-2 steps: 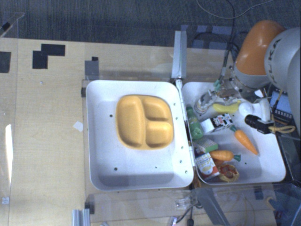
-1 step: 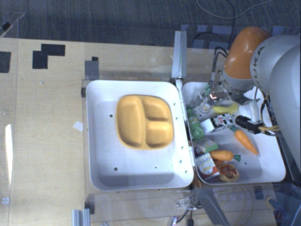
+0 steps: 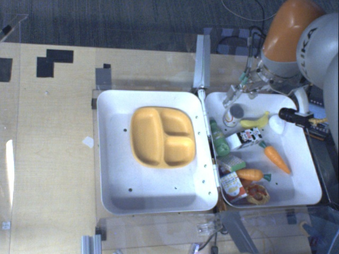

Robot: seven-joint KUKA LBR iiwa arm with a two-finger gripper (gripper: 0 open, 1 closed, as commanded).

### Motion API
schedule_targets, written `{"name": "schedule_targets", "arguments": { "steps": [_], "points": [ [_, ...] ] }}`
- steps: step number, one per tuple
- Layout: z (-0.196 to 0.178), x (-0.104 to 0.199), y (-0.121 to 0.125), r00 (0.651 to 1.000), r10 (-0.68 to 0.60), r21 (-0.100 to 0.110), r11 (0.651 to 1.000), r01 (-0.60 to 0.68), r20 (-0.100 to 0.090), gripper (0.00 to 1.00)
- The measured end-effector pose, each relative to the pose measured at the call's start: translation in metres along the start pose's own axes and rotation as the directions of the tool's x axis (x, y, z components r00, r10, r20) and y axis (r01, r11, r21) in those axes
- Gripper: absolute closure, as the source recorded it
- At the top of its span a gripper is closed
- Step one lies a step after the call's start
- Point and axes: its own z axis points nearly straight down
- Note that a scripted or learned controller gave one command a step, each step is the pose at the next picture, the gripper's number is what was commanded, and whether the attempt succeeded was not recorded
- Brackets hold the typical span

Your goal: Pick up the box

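Camera view — box [image 3: 249,137] label print unreadable — too small.

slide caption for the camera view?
Gripper poised over cluttered right bin; yellow tray in left bin.

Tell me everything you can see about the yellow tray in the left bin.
The yellow tray is a rounded-corner divided plate of what looks like smooth matte plastic, with three compartments: one long one on the left and two smaller ones stacked on the right. It lies flat, open side up, on the floor of the left bin, slightly above its middle, clear of the walls. Nothing sits in it, and nothing else touches it.
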Motion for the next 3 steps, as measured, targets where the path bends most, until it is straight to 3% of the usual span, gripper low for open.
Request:
{"name": "schedule_targets", "arguments": {
  "steps": [1, 3],
  "points": [
    [0.0960, -0.0147, -0.0066, 1.000, -0.022, 0.006, 1.000, 0.022, -0.002, 0.00],
    [0.0964, -0.0146, -0.0068, 1.000, -0.022, 0.006, 1.000, 0.022, -0.002, 0.00]
  ]
}}
